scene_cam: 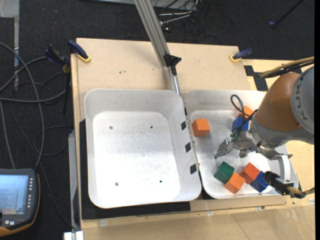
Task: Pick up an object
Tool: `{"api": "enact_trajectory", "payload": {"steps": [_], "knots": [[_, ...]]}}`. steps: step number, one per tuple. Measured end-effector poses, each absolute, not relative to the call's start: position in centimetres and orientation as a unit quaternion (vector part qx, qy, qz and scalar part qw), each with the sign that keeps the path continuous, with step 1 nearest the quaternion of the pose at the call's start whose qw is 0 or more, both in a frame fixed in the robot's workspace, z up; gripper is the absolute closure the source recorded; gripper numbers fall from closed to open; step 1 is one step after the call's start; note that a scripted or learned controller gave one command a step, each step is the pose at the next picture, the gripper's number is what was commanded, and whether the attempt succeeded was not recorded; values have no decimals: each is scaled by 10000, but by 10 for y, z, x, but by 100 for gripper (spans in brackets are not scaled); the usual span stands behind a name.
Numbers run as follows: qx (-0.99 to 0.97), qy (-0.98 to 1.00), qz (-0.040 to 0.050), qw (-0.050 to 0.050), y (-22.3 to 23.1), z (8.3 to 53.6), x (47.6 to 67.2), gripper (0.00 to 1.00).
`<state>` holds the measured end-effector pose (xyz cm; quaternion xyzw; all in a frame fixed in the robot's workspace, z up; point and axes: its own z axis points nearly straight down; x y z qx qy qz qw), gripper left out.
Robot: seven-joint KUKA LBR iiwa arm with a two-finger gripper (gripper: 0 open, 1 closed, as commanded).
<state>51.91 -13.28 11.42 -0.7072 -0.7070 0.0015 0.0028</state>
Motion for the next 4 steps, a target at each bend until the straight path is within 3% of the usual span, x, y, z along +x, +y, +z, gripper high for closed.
{"api": "enact_trajectory", "payload": {"steps": [1,4], "knots": [[-7072,-7070,-5,-5,-134,127,521,100],[-7060,-7082,-19,-39,-152,284,517,100]]}}
